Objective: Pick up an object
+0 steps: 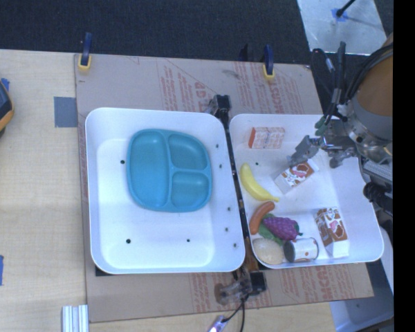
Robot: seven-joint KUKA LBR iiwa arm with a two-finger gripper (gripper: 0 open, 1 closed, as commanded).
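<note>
Toys crowd the lower end of the right bin (373,251): a can (304,250), grapes (282,227), a carton (331,231). Higher up lie a banana (254,184) and a box (266,137). The left bin (159,251) holds a blue plate (169,170). At the frame's upper right the gripper (312,151) hovers over a small packet (295,176), seemingly the target; whether its jaws are spread I cannot tell. Approach seems the step in hand. Next comes a descent and a clean close.
</note>
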